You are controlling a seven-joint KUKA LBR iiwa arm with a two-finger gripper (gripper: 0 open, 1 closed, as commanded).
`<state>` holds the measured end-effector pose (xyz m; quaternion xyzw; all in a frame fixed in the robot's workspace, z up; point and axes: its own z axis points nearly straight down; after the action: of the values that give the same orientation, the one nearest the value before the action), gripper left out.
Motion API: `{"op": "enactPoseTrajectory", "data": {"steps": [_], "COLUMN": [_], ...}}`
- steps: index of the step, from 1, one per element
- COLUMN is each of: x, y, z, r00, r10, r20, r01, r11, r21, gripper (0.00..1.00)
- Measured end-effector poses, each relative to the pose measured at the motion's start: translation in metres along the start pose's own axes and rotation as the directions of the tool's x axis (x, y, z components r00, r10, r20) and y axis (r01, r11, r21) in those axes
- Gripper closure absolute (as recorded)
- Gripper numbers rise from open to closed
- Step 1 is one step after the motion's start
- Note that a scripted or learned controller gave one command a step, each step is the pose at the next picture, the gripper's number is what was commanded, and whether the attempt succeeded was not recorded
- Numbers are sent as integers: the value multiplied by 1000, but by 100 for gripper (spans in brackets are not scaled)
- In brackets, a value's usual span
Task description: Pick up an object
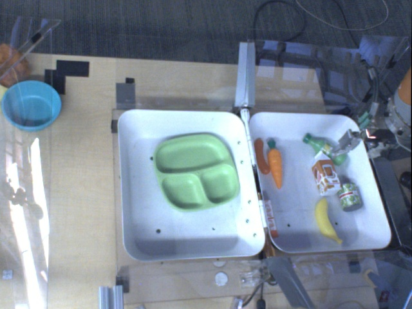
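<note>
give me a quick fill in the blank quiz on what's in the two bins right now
1. The green divided tray lies in the ____ bin.
2. The carrot lies in the ____ bin.
3. The fruit nearest the right bin's front edge is a yellow ____.
4. The pincer hangs over the green ____ at the right bin's back.

Missing words: left; right; banana; bottle
</note>
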<state>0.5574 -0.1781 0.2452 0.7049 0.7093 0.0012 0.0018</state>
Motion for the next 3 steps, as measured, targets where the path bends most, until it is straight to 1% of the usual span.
{"op": "enactPoseTrajectory", "data": {"steps": [1,2,3], "x": [11,12,32], "y": [91,95,113], "z": [140,125,59], "r00": [1000,1000,996], "r10": [8,0,90], "r20": [0,4,1], "r01": [-8,0,-90], "r11": [1000,1000,996], "r21": [0,-10,-4], "gripper": [0,100,100]}}
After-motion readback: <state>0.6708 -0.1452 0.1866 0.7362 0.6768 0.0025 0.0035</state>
